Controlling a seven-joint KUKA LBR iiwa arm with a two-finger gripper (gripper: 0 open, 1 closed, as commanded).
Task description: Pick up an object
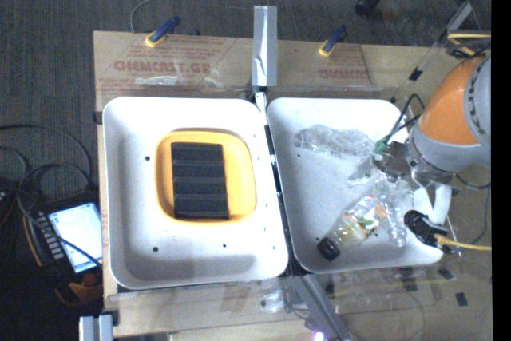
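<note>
Just left of and below the gripper (397, 172) a clear bottle (357, 224) is seen, long axis slanting toward it; finger state cannot be told.

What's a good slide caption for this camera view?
KUKA arm's gripper low over clear plastic bottles in the right bin; yellow tray with a black insert sits in the left bin.

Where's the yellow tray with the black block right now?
The yellow tray lies in the middle of the left bin, black block on it.
</note>
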